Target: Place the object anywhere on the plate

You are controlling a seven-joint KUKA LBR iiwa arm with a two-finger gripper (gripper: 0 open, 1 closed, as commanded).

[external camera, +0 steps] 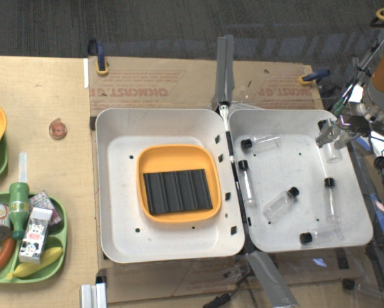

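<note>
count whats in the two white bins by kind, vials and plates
Clear plastic vials with black caps, in the right bin: 5, namely
Orange square plate with a dark ribbed insert, in the left bin: 1
Total: 6

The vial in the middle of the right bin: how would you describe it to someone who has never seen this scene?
Find the right white bin, which holds several clear vials with black caps. The middle vial lies apart from the others near the bin's centre. It alone is tilted diagonally, cap toward the upper right.
</note>
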